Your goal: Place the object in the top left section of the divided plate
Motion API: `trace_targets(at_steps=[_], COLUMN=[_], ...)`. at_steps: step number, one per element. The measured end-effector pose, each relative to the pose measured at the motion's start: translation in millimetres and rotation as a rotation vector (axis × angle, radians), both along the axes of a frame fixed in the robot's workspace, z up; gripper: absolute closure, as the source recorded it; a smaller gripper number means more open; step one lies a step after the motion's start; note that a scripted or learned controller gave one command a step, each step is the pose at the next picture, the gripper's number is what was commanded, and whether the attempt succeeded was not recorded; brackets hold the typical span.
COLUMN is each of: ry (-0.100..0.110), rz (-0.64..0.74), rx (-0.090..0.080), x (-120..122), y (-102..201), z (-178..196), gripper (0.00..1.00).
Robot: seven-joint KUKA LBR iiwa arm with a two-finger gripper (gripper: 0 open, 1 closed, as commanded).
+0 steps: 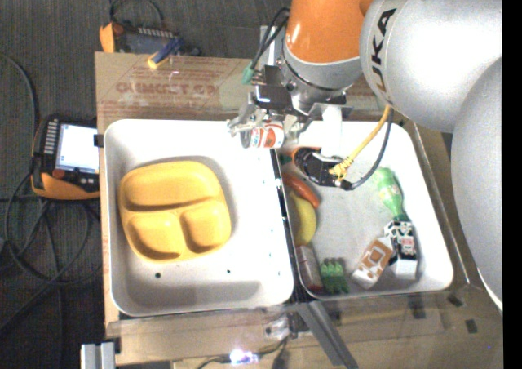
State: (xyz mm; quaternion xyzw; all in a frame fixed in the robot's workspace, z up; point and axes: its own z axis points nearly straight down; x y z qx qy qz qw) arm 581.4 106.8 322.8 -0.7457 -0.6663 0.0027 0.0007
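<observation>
My hand (263, 132) sits over the top edge where the two bins meet, and between its fingers I see a small can (266, 137), white with a red band, lying on its side; the fingers look closed onto it. There is print on the can but I cannot read it. The can hangs above the upper right corner of the left bin (163, 294), well apart from the divided plate (175, 208).

On the arm (424, 41) I read the letters "UKA" in black running down the grey shell, beside the orange band. The cardboard sheet (171, 90) at the top of the bench carries faint reddish printing that I cannot make out.

The divided plate is yellow, with rounded corners and three sections: one long one across the top and two smaller ones below. It lies tilted in the left part of the left bin, and nothing rests in its sections.

In the right bin (432, 273) I count one banana (304, 220), one red item (302, 189) just above it, one green bottle (389, 189), one green block (333, 274), one orange-and-white carton (373, 261), one black-and-white box (402, 246) and one dark can (307, 265) along the left wall.

Left of the bins lies one handheld pendant (67, 155) with a lit screen.
</observation>
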Motion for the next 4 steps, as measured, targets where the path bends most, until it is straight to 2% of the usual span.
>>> trace_targets(at_steps=[1, 2, 3, 4], ry=[0.003, -0.002, 0.002, 0.001], rz=[-0.004, 0.008, 0.212, 0.211], rx=[0.000, -0.001, 0.002, 0.003], x=[-86.3, -88.0, -98.9, -98.6], y=[79.0, -14.9, 28.5, -17.6], z=[-166.3, -63.0, -100.0, -140.8], gripper=[1.00, 1.00, 1.00, 1.00])
